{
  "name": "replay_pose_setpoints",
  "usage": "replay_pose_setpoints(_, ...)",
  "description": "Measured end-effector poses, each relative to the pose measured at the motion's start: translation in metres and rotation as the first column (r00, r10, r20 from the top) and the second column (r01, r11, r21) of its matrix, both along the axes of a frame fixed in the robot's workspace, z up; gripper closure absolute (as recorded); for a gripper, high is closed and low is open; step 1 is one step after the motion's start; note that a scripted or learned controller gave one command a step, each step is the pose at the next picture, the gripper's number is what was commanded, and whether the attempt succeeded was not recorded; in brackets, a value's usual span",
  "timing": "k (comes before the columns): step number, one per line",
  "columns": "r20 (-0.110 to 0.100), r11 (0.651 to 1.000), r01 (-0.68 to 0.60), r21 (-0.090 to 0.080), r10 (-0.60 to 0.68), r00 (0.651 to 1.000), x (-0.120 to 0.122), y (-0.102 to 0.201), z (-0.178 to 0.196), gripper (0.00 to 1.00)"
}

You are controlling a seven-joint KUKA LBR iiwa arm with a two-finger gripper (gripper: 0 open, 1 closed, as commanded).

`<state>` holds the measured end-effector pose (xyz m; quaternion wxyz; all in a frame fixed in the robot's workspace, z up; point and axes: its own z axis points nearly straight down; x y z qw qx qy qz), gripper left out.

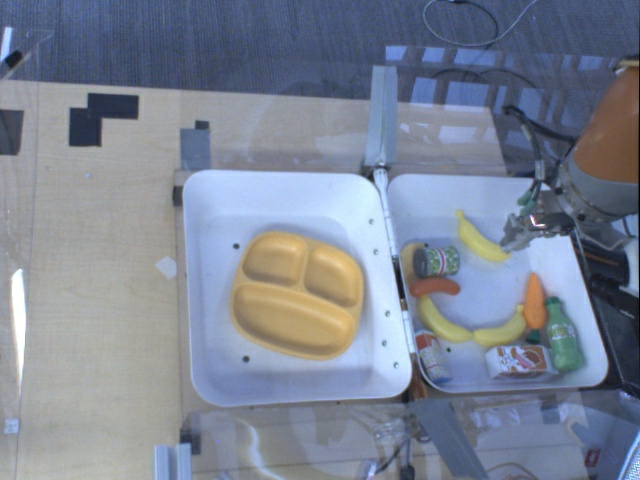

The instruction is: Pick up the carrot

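Two shallow white bins lie side by side on the wooden bench [100, 268]. The left bin [210, 368] holds a yellow plastic tray with three compartments [297, 293], which sits near its middle. The right bin [470, 193] holds many small toy foods.

The grey arm with the orange band [610, 138] reaches in from the right, and its two-finger gripper [522, 226] is over the upper right part of the right bin. Whether its fingers are apart or together I cannot tell, because they are too small and dark against the bin.

Just left of the gripper lies a small yellow banana [480, 240]. A longer curved yellow banana [470, 328] lies lower in the bin. The small orange carrot [535, 301] lies near the right wall of the right bin, below the gripper and apart from it. Its lower end is touching the tip of the long banana, and a green plastic bottle [562, 336] is just beside it. A white and red carton [518, 362] lies near the bottom edge. A green can [437, 261] and a red sausage [435, 287] are near the left wall, and a small red and white can [431, 356] is in the lower left corner.
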<state>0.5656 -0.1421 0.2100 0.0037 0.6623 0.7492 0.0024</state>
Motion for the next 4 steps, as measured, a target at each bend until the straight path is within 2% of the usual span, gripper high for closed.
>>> replay_pose_setpoints(1,-0.002,1.000,0.000,0.000,0.000,1.000,0.000,0.000,-0.001,0.00)
replay_pose_setpoints(2,-0.005,0.972,-0.234,0.000,0.234,0.972,-0.014,-0.044,-0.098,0.00)
replay_pose_setpoints(3,-0.005,0.987,0.163,0.002,-0.163,0.987,-0.062,-0.045,-0.082,0.00)
replay_pose_setpoints(4,-0.003,0.988,0.154,0.007,-0.154,0.988,-0.031,-0.040,-0.115,0.00)
